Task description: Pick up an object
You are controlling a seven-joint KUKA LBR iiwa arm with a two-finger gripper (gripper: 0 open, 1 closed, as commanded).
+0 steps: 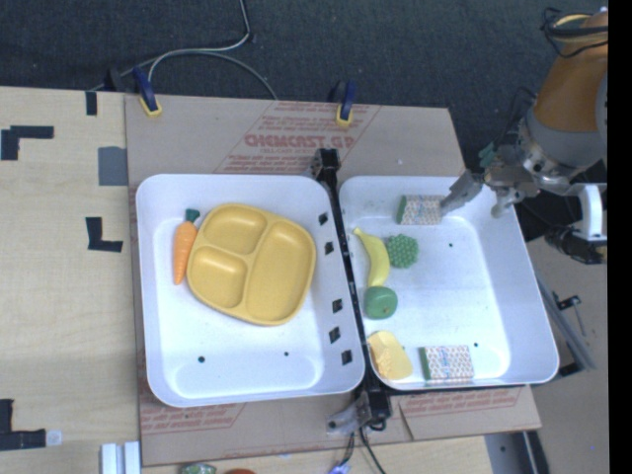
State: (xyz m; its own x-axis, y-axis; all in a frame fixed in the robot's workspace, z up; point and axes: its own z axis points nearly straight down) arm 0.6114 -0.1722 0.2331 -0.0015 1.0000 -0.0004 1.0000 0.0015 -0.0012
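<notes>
My gripper [479, 197] hangs over the far right part of the right bin [494, 294], its fingers spread open with nothing between them. One fingertip [452, 201] points toward a small speckled sponge [420, 210] just to its left. Further left in that bin lie a yellow banana [373, 255], a green bumpy toy [401, 251] and a round green fruit [380, 301]. Near the front edge sit a pale yellow piece [389, 355] and a second sponge [448, 362].
The left bin [168, 363] holds a yellow divided plate [252, 263] with an orange carrot [183, 250] beside it. A black divider [341, 265] separates the bins. The arm's orange band [573, 87] stands at the upper right.
</notes>
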